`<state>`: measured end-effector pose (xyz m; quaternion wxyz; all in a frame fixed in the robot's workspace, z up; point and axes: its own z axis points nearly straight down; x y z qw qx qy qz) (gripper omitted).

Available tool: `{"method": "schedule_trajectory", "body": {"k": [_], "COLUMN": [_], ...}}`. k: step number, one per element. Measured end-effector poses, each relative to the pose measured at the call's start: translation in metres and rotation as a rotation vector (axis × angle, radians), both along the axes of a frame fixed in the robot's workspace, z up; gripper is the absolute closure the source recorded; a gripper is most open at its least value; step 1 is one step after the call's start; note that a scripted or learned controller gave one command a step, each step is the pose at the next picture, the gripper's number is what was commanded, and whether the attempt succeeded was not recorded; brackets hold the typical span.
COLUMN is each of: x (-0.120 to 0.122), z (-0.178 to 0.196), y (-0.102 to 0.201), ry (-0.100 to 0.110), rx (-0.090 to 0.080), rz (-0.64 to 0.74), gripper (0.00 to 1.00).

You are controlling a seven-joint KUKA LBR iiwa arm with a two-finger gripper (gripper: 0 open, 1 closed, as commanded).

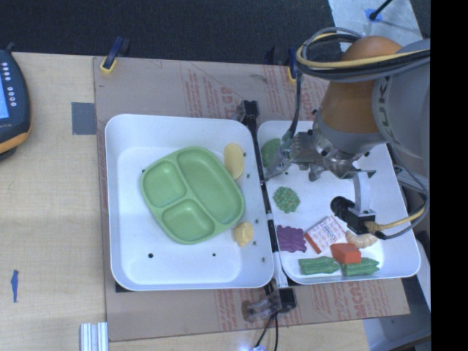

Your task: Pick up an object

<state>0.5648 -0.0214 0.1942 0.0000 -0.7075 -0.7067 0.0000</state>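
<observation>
A grey KUKA arm w/ an orange band point(358, 86) is reaching in from the right over the right-hand white bin point(401, 218), its gripper point(292, 161) hanging low at the bin's upper-left corner, just beside a pale green lump point(270, 151) lying against the bin wall. Can't tell how the gripper is set, since the wrist and cabling are crowding that spot; nothing is visibly being carried.

Loose items are sitting in the right bin below the arm: a bumpy green round piece point(286, 199) near the divider, a purple piece point(291, 238) just below it, a white-and-red packet point(325, 233) beside the purple one, an orange-red block point(345, 254) toward the bin's lower edge, and two long green pieces point(338, 267) lying end to end along the bottom wall. A small tan item point(361, 239) is resting near the block, partly under a black fitting on the arm's cable.

The left-hand white bin point(124, 196) is holding a light green divided plate point(192, 194), w/ three compartments, sitting tilted at the bin's centre. A pale yellow piece point(233, 159) is touching the plate's upper-right rim; another yellow piece point(243, 232) is lying just off its lower-right edge.

Both bins are resting on a brown cardboard sheet point(183, 86) atop a wooden bench point(51, 232). A dark handheld pendant point(11, 97) is lying at the far left.
</observation>
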Motion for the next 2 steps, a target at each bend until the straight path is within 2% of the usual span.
{"method": "schedule_trajectory", "body": {"k": [1, 2], "x": [-0.006, 0.018], "z": [-0.003, -0.002], "y": [0.013, 0.005], "ry": [0.006, 0.001], "rx": [0.0, 0.0], "rz": [0.007, 0.007], "gripper": [0.0, 0.0]}}
